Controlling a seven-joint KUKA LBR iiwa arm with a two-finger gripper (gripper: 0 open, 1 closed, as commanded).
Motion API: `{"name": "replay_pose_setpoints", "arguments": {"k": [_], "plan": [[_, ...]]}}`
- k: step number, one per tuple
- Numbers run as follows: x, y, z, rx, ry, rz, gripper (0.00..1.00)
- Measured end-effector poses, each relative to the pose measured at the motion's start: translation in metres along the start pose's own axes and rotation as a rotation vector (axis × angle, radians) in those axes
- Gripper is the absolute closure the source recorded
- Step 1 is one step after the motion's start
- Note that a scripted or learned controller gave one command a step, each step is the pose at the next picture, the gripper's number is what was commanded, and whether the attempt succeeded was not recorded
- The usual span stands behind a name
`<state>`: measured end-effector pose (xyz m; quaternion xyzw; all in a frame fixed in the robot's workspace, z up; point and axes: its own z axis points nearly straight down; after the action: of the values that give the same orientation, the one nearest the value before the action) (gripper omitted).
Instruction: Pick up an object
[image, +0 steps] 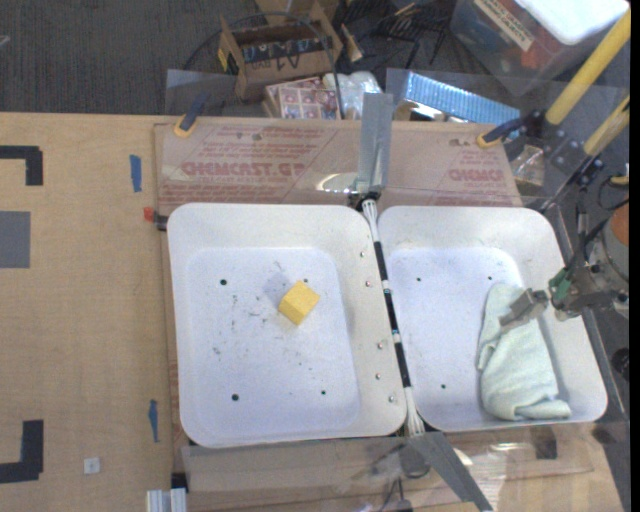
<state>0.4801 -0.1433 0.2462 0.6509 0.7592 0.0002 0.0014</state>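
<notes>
Plywood bench (80, 330) bears two white bins (200, 400); fingers' (522, 308) state unclear over pale cloth (515, 370)

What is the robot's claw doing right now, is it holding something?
Gripper: over the pale green cloth in the right bin; open or shut cannot be told, nor whether it holds the cloth.

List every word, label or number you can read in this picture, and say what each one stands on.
"CHEMCAST.GP", in red repeated print, runs across the brown protective paper on the clear sheet behind the left white bin.
The same red print on the sheet behind the right white bin is too blurred to read fully.
The printed cartons beyond the bench are too small to read.
</notes>
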Motion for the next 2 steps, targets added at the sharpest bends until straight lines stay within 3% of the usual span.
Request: {"name": "replay_pose_setpoints", "arguments": {"k": [2], "plan": [[0.112,0.018,-0.131,-0.005,-0.002,-0.602,0.0]]}}
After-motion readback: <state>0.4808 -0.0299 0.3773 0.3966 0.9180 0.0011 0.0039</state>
